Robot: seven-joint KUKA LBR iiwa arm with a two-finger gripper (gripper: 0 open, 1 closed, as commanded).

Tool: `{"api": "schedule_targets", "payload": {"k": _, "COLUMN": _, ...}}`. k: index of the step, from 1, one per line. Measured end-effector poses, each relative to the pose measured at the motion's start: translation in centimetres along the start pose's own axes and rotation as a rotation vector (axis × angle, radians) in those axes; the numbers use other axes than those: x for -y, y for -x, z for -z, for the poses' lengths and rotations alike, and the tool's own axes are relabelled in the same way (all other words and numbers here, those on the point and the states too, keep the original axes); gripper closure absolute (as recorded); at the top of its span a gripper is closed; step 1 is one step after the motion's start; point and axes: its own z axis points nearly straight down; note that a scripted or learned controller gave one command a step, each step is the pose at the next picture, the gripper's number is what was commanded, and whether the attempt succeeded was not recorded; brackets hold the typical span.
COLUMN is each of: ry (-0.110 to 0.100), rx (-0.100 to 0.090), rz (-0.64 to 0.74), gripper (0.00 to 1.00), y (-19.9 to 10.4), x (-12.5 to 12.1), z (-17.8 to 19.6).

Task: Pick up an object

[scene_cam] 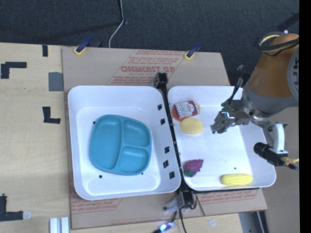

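The right bin [243,144] holds a red ketchup-like packet [185,109], a yellow lemon-like piece [192,126], a purple grape bunch [193,166] and a yellow corn cob [237,179]. My gripper [218,125] hangs over the middle of this bin, just right of the yellow piece and apart from it. Nothing shows between its fingers. In the left bin [80,130] lies a blue divided plate [121,144].
The grey arm with its orange band [272,67] reaches in from the right over the right bin's far edge. A black divider [167,130] runs between the bins. Bare white floor lies between the gripper and the corn.
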Motion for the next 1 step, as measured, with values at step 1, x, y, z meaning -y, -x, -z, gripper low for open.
{"api": "schedule_targets", "payload": {"k": 1, "ry": -0.002, "rx": -0.002, "rz": 0.006, "gripper": 1.0, "y": -5.85, "x": -1.15, "z": 0.34}}
